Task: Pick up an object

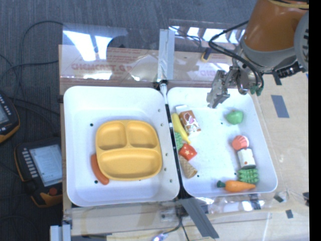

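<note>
The grey two-finger gripper (216, 98), fingers parted and gripping nothing, hangs upper right beside a small round glossy green toy (234, 117).

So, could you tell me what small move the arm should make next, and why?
Probably shift the end effector toward the round green toy and lower onto it. The end effector sits over the upper part of the right white bin with nothing seen in it, and that toy lies nearest, apart from the other items.
</note>
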`<state>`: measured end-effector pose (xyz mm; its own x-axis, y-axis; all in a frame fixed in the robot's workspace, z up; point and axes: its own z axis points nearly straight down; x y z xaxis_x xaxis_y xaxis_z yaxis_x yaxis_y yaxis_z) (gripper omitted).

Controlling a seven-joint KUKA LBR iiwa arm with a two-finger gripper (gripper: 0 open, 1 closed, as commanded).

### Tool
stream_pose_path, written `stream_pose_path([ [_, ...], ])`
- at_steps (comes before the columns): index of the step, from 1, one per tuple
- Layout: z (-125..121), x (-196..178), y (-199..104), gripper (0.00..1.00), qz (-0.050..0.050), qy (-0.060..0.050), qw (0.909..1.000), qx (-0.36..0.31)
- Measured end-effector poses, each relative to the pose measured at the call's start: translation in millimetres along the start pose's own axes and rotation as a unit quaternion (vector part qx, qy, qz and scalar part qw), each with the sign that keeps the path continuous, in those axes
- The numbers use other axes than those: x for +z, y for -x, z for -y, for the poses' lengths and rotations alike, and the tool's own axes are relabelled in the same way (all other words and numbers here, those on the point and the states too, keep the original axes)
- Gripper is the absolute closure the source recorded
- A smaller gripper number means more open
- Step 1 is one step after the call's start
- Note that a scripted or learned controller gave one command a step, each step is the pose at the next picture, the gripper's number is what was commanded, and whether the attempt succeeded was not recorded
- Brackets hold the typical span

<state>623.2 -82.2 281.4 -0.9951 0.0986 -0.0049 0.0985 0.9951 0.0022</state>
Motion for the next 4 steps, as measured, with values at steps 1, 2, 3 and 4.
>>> stream_pose_path([
  [1, -65, -4, 36, 1.0, 0.0, 0.0, 0.9993, 0.037],
  [2, -106, -25, 24, 1.0, 0.0, 0.0, 0.991, 0.134],
  [3, -106, -35, 25, 1.0, 0.002, 0.0, 0.9911, 0.133],
  [4, -107, -44, 26, 1.0, 0.004, 0.0, 0.9911, 0.133],
])
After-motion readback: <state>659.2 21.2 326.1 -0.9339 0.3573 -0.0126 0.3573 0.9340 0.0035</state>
